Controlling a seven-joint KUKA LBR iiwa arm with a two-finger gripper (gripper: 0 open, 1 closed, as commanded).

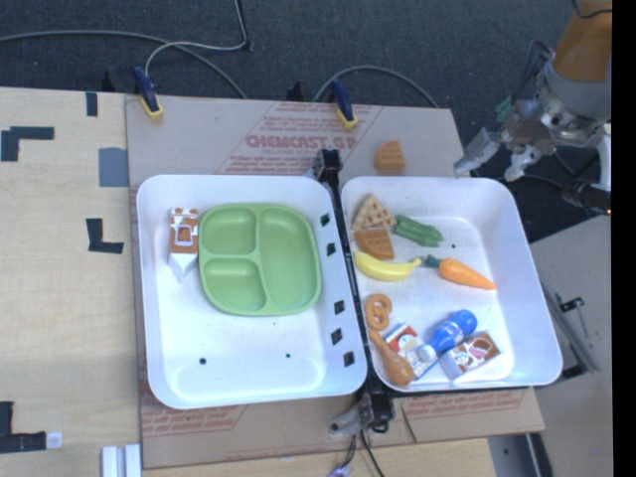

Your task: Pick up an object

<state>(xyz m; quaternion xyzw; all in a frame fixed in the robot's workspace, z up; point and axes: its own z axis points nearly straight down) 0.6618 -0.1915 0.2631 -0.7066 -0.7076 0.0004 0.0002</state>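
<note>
The claw [494, 157] hangs at upper right, fingers apart, holding nothing, beyond the right bin [517, 266]. That bin holds what look like nine items, among them one banana [388, 265] and one carrot [463, 273]. The left bin [164, 346] holds one green tray [260, 258].

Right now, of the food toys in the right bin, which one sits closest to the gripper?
The carrot, orange with a green top, lying near the right bin's right side. The gripper hangs beyond the bin's upper right corner; the green pepper lies farther left.
</note>
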